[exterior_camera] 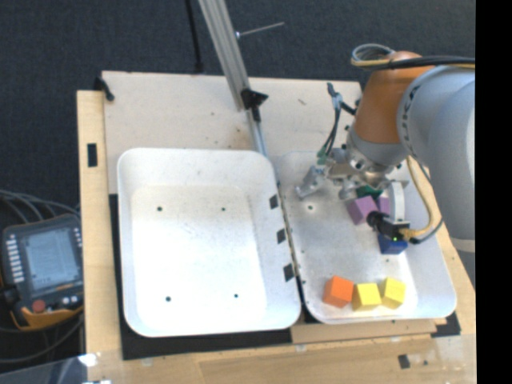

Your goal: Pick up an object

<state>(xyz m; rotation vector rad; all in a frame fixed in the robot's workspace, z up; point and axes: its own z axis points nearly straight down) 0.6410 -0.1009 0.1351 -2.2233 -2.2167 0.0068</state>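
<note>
Hovering my gripper (370, 201) low over the purple plastic block (364, 209) near the right bin's (320, 238) far edge; I cannot tell its state

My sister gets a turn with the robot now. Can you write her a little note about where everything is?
Gripper: down in the right white bin, over the purple block; grip unclear.
Things: small blue block just below the purple one. Orange cube and two yellow cubes in a row along the bin's near edge.
Done: nothing visibly lifted.
Left: pick up one object.
</note>
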